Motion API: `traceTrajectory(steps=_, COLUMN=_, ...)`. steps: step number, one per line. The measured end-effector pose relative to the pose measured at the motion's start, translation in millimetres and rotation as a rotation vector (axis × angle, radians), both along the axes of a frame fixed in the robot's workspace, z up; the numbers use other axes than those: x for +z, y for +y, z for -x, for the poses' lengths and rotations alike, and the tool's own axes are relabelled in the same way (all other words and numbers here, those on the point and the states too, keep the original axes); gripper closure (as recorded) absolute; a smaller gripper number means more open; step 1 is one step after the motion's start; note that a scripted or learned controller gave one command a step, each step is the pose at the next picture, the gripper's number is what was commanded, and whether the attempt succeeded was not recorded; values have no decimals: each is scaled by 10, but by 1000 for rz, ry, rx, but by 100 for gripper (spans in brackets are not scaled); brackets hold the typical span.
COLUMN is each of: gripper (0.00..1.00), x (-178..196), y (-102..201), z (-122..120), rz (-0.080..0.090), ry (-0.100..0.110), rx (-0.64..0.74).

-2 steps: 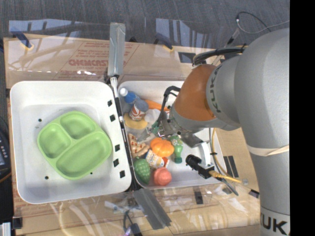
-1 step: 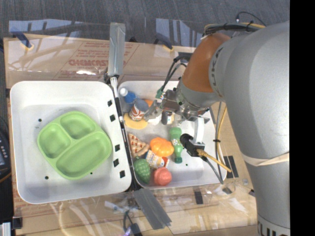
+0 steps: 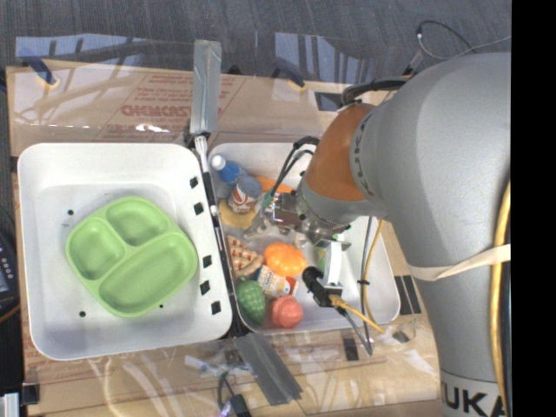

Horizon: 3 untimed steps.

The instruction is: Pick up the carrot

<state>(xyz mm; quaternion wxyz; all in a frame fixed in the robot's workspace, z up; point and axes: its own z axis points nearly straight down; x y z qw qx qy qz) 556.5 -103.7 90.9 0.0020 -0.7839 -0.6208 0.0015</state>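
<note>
My jaws hang low over the middle of the right bin [image 3: 388, 301], at the end of my wrist, and from this slanted view I cannot tell whether they are apart or together; nothing shows between them. Just past them, toward the bin's far wall, a thin orange strip peeks out beside my wrist, which I take to be the carrot [image 3: 282, 185], though most of it is hidden under me. To its left a can [image 3: 241, 197] and a blue-capped bottle [image 3: 222, 168] sit close together near the divider. On the near side of my jaws lies a round orange fruit [image 3: 285, 257], with a pizza slice [image 3: 242, 255] beside it to the left. Nearer still are a green berry [image 3: 252, 301] and a red ball [image 3: 287, 313]. The left bin [image 3: 35, 172] holds a green divided plate [image 3: 130, 255]. Both bins rest on the bench [image 3: 113, 102].
</note>
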Motion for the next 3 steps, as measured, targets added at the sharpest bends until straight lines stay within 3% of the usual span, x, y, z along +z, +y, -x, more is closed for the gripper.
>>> traceTrajectory(steps=1, gripper=0, x=21, y=46, z=791, rz=4, ry=-7, rx=-15)
traceTrajectory(steps=2, gripper=100, x=114, y=62, z=781, rz=2, ry=-7, rx=-7)
traceTrajectory(steps=3, gripper=0, x=118, y=57, z=779, rz=4, ry=-9, rx=-8)
